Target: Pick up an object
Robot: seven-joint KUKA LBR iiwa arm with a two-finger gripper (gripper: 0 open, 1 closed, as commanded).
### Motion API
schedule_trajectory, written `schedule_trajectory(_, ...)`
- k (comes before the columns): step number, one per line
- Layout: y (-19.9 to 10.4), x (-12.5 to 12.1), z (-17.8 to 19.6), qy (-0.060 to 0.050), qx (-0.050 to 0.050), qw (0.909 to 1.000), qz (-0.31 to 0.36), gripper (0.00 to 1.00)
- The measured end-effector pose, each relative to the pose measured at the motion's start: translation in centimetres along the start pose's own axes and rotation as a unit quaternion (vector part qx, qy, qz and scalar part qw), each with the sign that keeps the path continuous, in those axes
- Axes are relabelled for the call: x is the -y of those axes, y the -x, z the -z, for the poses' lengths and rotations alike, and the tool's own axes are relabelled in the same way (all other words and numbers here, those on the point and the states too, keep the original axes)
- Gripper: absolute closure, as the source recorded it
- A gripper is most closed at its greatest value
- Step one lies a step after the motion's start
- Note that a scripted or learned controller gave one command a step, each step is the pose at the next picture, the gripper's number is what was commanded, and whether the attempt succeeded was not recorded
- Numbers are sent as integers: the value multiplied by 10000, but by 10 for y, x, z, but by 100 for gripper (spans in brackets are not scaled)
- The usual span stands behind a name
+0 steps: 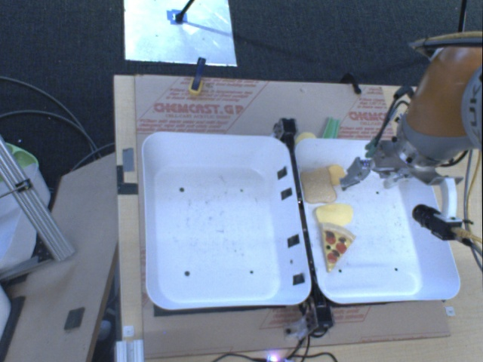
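Note:
The right bin point(392, 277) holds a tan toast slice point(318, 186), a small yellow piece point(336, 174) beside it, a pale yellow wedge point(334, 214) and a pizza slice point(336, 247). My gripper point(373, 176) hangs over the upper middle of this bin, just right of the toast. Its fingers are spread, and the left fingertip point(353, 174) is close to the small yellow piece. Nothing sits between the fingers. The arm's orange band point(449, 89) rises behind the gripper at the right.
The left bin point(219, 225) sits beside the right one, with a black divider point(298, 217) between them. A yellow ball point(305, 137) and a green stick point(330, 127) lie at the right bin's far rim. A black part point(434, 221) juts in at the right.

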State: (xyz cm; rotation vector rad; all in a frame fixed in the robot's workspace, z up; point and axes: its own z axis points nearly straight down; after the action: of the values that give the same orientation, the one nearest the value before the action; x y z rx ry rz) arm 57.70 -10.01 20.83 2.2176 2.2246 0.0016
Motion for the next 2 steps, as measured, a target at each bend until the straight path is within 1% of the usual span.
schedule_trajectory(1,-45,46,-25,-24,-9,10000,17,0)
schedule_trajectory(2,4,87,-116,-35,-2,10000,-41,0)
